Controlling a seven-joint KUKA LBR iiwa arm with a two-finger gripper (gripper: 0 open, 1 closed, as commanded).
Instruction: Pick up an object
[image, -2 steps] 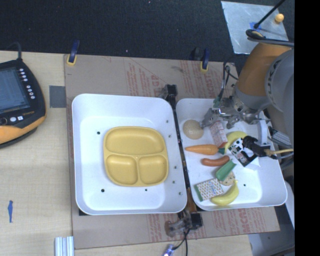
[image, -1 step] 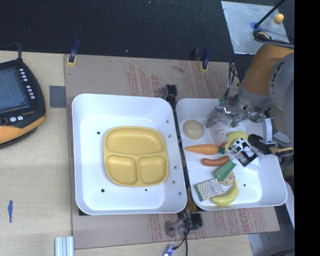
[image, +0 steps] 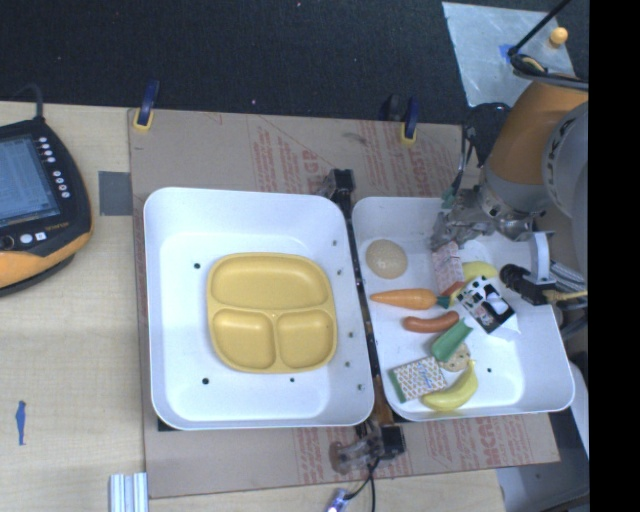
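- We are seeing the gripper (image: 455, 232) hanging over the far corner of the right bin (image: 545, 385); it is too blurred for us to tell its state, and we are seeing nothing between its tips.
- We are counting several pickable things crowding the right bin: a beige round piece (image: 386, 258) near the left wall, an orange carrot (image: 404, 298) just in front of it, a red-orange sausage (image: 431, 322) below that.
- A black-and-white patterned block (image: 486, 304) is sitting just right of the carrot tip, with a yellow piece (image: 479, 270) touching or nearly touching its far side; we cannot tell which.
- A green piece (image: 451, 341) is lying tilted between the sausage and a yellow banana (image: 452, 391); a checkered card (image: 418, 378) is lying just beside the banana at the near edge.
- The grey arm with its orange band (image: 530, 130) is coming in from the right and covering the bin's far right corner.
- The left bin (image: 180, 390) is holding a yellow divided tray (image: 272, 310), roughly centered, with bare white floor showing all round it.
- The two bins are sitting edge to edge on a cardboard sheet (image: 250, 145) on the tabletop (image: 70, 380).
- A tablet-like pendant (image: 35, 200) is lying at the tabletop's left edge, well apart from both bins.
- We are seeing open floor in the right bin along its right side, near the front corner.
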